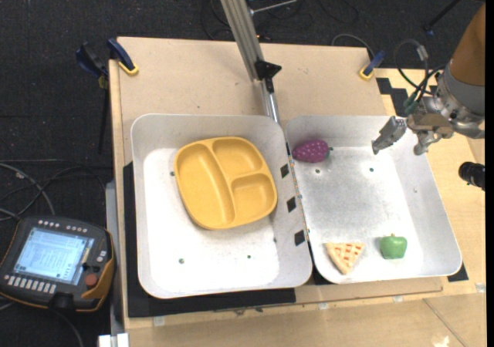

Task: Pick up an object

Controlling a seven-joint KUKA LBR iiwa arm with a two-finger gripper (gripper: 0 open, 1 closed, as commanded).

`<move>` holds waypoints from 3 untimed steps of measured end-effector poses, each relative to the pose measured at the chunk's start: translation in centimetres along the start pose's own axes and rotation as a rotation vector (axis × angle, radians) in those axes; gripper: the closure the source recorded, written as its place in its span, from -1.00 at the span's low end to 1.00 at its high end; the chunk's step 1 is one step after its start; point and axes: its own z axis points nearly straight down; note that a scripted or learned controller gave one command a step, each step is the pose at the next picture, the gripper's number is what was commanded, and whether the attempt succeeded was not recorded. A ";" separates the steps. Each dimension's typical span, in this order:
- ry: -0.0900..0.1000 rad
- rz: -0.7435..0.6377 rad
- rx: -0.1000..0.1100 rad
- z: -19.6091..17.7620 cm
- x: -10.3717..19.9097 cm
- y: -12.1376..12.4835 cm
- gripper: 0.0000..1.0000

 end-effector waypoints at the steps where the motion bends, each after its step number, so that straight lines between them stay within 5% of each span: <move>1: 0.000 0.000 0.000 0.0 0.0 0.0 -1.00; 3: 0.000 0.003 0.004 12.1 -0.8 -0.4 -1.00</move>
